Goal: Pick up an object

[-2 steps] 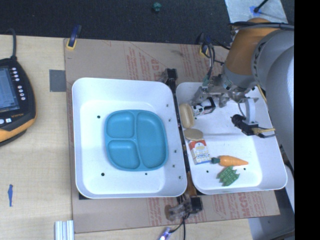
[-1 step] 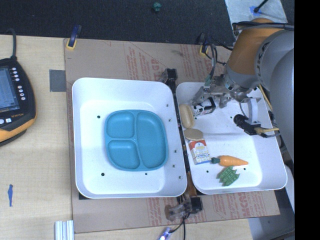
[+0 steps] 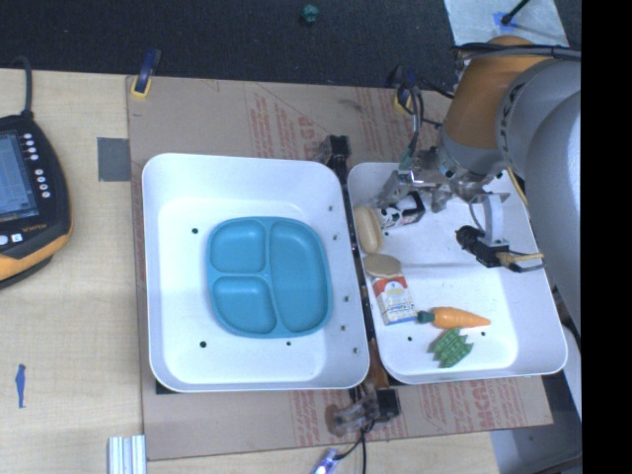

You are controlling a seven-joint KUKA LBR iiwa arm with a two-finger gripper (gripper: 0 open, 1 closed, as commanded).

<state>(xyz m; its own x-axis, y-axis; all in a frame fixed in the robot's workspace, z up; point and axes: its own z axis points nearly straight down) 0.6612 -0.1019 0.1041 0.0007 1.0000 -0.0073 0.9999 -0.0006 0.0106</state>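
The claw (image 3: 413,197) hangs low over the upper left corner of the right bin (image 3: 533,309); whether it is spread or pressed together I cannot tell. The nearest object, a tan bread roll (image 3: 369,230), lies just left and below it against the bin's left wall, long axis running top to bottom

Both white bins (image 3: 168,363) are looking like smooth, glossy plastic; the blue plate (image 3: 269,276) is looking matt, the bench (image 3: 69,334) pale wood.
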